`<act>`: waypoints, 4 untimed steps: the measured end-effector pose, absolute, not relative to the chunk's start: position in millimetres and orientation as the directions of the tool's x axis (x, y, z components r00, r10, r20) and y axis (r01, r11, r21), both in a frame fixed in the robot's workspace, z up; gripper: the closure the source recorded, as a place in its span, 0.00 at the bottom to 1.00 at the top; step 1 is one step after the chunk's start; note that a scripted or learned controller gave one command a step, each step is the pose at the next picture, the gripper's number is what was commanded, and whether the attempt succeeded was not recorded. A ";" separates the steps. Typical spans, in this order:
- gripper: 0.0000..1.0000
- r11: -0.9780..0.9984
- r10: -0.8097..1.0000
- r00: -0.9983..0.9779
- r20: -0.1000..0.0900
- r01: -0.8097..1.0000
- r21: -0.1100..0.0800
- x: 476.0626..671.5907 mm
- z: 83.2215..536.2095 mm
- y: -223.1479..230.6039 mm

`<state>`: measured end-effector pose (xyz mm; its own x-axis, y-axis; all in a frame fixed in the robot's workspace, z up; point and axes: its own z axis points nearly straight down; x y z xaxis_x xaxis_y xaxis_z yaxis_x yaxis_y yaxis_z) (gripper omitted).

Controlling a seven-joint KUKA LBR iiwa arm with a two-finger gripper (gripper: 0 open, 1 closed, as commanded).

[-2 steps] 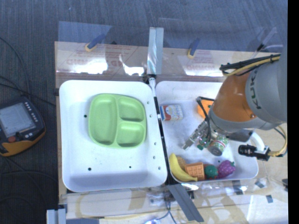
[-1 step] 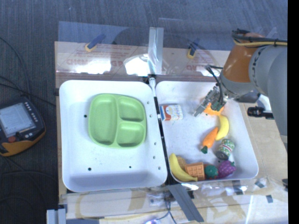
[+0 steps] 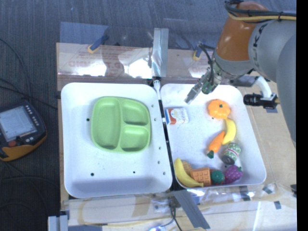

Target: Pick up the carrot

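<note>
Toward the right side of the right bin point(image 3: 250, 129), about midway between its far and near edges, the carrot point(image 3: 217, 143) lies at a slant, its green stub pointing to the near-left and its thicker orange end up against a yellow banana point(image 3: 230, 131) that touches it on the right. It looks like a small plastic toy: light, stiff and smooth, likely to slip, so the best hold is probably across the orange middle, approached from its free left side. Just beside its near end sits a small round green-patterned thing point(image 3: 231, 152), and beyond that, along the near edge, a purple grape bunch point(image 3: 234, 173), a green piece point(image 3: 218, 177), an orange waffle-like block point(image 3: 202, 175) and a second banana point(image 3: 185, 173). An orange pumpkin-like fruit point(image 3: 219, 109) lies farther back; a small carton point(image 3: 176, 115) rests by the left wall. The gripper point(image 3: 198, 91) hangs over the far-left part of this bin, well apart from the carrot, holding nothing; its opening I cannot tell. A green divided plate point(image 3: 120, 124) lies in the left bin point(image 3: 77, 177).
</note>
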<state>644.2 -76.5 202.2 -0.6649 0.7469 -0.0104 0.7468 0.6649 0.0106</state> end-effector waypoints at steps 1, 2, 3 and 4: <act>1.00 0.679 0.735 -0.678 -0.011 0.735 0.006 595.4 91.9 -147.0; 1.00 0.617 0.787 -0.617 -0.002 0.787 -0.001 633.2 95.2 -188.5; 1.00 0.488 0.873 -0.488 -0.013 0.873 0.012 578.4 91.9 -183.2; 1.00 0.330 0.944 -0.330 -0.013 0.944 0.016 513.9 92.6 -196.6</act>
